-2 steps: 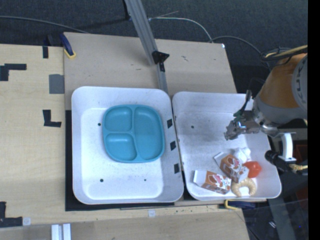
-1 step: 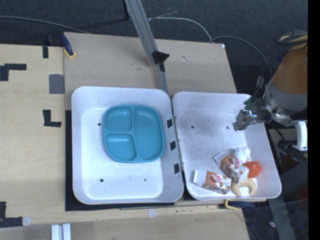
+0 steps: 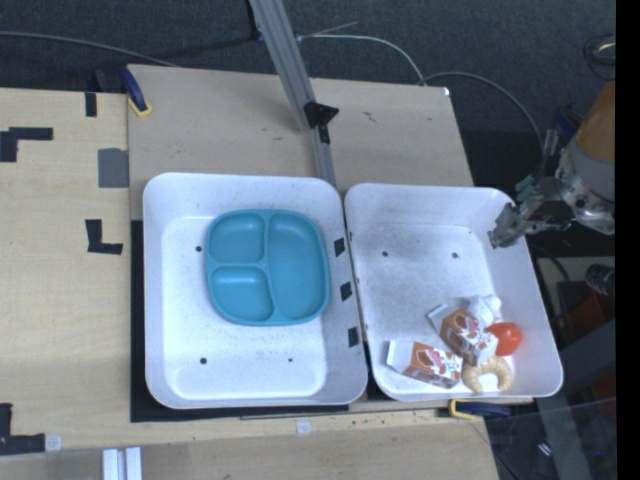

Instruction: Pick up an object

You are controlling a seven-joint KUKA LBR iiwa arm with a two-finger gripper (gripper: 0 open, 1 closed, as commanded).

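- Two shallow white bins are set side by side on a pale wooden bench, with dark floor and loose cables behind it.
- The left bin (image 3: 170, 298) bears a blue divided plate (image 3: 267, 266), lying flat in its far half.
- The right bin (image 3: 420, 238) holds a small cluster in its near right corner: a brown-and-white packet (image 3: 428, 360), a second wrapped packet (image 3: 466, 330), a red ball (image 3: 506, 337) and a pale ring-shaped piece (image 3: 490, 375).
- These pieces are seen touching or overlapping; the red ball rests against the second packet.
- The gripper (image 3: 505, 226) is seen at the far right rim of the right bin, above its edge, with nothing between its fingers; how wide they stand cannot be told.
- From the gripper, the cluster lies nearer to the viewer and slightly left, along the bin's right wall.
- The brown-and-white packet's long axis runs roughly left to right, slanting gently nearer toward the right.
- A travel toward the near corner, then a descent, is judged to be needed.
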